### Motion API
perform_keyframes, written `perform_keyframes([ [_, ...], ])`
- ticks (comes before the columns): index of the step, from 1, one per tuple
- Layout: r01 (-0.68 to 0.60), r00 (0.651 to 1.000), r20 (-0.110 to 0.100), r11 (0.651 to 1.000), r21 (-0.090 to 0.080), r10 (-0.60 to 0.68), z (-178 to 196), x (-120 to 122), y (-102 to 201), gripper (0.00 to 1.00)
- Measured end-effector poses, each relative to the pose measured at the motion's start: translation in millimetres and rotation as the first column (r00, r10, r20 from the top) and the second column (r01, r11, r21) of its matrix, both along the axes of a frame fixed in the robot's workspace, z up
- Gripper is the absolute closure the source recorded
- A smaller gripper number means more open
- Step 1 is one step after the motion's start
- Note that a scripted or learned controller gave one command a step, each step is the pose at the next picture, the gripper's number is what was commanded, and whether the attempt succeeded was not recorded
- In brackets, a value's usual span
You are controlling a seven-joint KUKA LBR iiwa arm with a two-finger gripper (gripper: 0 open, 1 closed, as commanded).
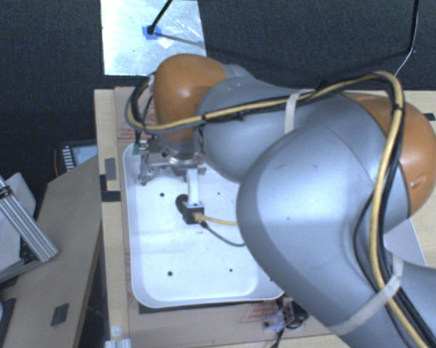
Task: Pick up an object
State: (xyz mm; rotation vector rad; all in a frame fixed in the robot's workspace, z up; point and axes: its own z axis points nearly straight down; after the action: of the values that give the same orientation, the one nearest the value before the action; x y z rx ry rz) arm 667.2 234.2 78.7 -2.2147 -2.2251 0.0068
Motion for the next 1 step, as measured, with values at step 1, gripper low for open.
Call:
perform_keyframes([
  [1, 0.001, 1.000, 0.019, 1.000, 0.007, -0.002, 131.0, 4.3, 0.9, 0.00],
])
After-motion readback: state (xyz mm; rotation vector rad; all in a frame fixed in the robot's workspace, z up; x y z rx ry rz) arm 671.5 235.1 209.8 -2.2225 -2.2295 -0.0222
